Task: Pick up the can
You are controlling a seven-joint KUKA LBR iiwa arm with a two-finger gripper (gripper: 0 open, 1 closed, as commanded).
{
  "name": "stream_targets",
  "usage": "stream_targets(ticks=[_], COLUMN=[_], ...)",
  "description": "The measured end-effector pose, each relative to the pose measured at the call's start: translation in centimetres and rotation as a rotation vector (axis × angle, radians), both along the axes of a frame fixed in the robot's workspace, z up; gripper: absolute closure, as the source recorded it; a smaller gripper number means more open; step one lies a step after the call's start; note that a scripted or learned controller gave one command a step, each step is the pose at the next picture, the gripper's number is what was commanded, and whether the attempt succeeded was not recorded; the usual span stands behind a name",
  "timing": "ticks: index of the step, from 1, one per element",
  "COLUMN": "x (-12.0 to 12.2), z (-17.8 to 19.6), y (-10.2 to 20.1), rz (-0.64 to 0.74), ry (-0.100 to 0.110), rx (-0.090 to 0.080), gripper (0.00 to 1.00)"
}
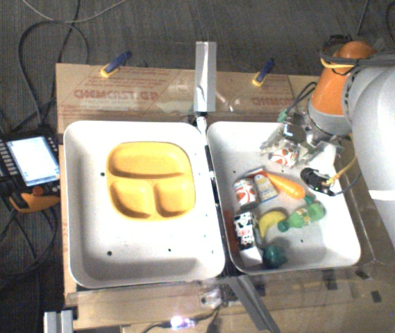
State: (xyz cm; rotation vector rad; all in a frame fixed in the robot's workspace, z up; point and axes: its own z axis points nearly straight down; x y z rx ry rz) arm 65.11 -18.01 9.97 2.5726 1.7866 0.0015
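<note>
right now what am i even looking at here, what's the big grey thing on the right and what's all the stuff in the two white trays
One camera above a bench looks down at a slant. The big grey thing with the orange band is a robot arm reaching in from the right. Its hand hangs low over the far end of the right shallow white bin, by a crumpled white and red wrapper; I cannot tell whether it grips anything. That bin also holds a red and white can, an orange plastic carrot, a yellow banana, a green bottle, a black and white carton and a dark teal round object. The left white bin holds a yellow divided plate.
</note>
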Motion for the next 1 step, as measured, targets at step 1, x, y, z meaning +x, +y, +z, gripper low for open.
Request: stream_targets(ticks=[1], x=[0.96], z=[11.19], y=[4.05], rz=[-0.162], ry=[0.008], rx=[0.004], gripper=[1.0])
